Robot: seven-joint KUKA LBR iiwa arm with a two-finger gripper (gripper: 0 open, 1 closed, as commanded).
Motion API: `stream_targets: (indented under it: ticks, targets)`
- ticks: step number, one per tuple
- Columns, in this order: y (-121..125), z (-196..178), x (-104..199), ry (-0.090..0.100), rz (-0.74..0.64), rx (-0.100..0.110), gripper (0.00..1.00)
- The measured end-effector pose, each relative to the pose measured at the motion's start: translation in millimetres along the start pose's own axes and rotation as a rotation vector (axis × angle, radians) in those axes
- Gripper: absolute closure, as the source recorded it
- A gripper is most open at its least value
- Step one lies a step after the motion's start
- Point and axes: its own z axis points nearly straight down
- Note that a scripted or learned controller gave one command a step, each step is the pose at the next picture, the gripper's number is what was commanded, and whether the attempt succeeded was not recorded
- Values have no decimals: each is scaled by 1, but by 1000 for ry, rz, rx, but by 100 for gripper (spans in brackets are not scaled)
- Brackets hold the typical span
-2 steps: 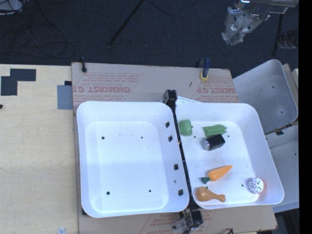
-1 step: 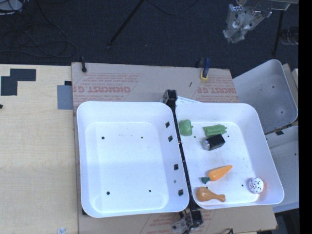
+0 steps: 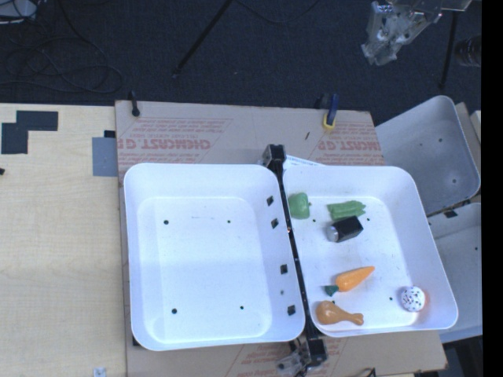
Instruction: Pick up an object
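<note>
Pick staging: the hand point(image 3: 387, 34), grip state indiscernible, hangs far right beyond the desk; candidates lie loose in the right shallow white bin point(image 3: 428, 234), including an orange plastic carrot point(image 3: 354, 278) near centre, likely easiest.

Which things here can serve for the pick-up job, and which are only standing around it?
For the job, all in the right bin:
gripper
green pepper
green lump
black cylinder
carrot
drumstick
spotted ball

Lying about:
left bin
blue and yellow clamp
</note>
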Motion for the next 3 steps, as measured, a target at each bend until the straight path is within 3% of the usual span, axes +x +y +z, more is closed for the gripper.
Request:
stream_targets:
  ticks: [3]
  targets:
    - [0, -28, 3, -1, -13, 11, 100]
